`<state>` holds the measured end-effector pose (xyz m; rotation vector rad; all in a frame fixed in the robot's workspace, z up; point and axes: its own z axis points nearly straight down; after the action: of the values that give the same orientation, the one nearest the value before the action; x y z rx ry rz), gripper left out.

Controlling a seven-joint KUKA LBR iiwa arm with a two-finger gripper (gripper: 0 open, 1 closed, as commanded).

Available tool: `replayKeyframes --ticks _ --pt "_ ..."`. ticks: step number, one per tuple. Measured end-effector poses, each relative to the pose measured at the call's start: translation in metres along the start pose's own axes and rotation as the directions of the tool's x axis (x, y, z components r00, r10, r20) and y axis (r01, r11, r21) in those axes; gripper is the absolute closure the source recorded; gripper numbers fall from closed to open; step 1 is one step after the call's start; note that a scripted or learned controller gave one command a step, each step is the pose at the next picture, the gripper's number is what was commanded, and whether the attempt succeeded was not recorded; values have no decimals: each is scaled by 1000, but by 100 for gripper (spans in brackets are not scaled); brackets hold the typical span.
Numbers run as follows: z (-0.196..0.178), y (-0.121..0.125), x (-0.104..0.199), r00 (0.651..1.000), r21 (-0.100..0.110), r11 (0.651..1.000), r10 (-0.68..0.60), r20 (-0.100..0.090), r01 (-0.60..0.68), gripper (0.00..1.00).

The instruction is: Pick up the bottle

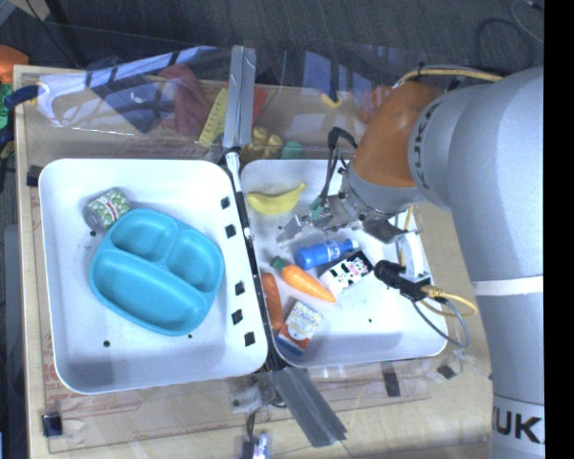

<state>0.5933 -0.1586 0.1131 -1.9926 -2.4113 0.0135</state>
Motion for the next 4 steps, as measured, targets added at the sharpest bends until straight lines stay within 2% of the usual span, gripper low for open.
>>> replayKeyframes --ticks 1,2,3,4 --pt "-8 0 0 1000 2 1000 -4 0 4 100" --pt "-8 0 0 1000 2 1000 -5 0 5 0" --pt "-15 1 0 1000 4 1000 -9 0 9 100" --pt "-15 1 1 1000 4 1000 -9 0 9 0"
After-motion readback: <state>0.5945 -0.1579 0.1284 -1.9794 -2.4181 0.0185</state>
